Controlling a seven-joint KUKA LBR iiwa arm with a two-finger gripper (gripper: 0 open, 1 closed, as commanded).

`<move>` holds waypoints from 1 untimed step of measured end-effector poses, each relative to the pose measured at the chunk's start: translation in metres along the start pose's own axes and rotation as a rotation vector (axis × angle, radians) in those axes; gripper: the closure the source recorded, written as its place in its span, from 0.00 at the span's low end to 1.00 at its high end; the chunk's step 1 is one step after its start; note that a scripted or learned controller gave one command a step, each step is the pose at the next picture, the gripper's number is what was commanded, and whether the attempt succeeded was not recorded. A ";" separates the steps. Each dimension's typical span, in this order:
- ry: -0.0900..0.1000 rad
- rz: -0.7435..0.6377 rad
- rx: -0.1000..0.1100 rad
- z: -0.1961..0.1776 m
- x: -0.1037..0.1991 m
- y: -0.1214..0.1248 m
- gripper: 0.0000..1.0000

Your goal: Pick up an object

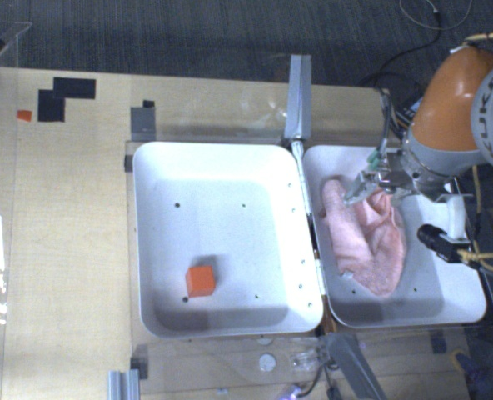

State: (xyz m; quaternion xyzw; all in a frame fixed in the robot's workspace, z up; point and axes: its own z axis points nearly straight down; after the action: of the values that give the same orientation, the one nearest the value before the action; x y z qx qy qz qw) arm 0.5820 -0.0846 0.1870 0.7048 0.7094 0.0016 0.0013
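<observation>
End effector [378, 178] over lengthwise pink cloth [365, 238]

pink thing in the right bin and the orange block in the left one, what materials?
Pink cloth: looks like soft fabric, maybe terry or fleece; it lies crumpled in folds with a matte, fuzzy surface. Orange block: rigid, with flat faces, crisp edges and even matte colour; could be foam, painted wood or plastic, can't tell which. Bins: smooth white, slight sheen, rounded corners, probably moulded plastic.

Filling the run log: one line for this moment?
gripper: over pink cloth in right bin | orange block: left bin | lift: not yet
</observation>
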 end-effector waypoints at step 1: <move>0.000 -0.081 -0.003 0.001 0.036 0.022 0.00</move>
State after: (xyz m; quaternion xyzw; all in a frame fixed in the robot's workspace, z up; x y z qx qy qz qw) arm 0.6041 -0.0485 0.1866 0.6755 0.7373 0.0026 0.0025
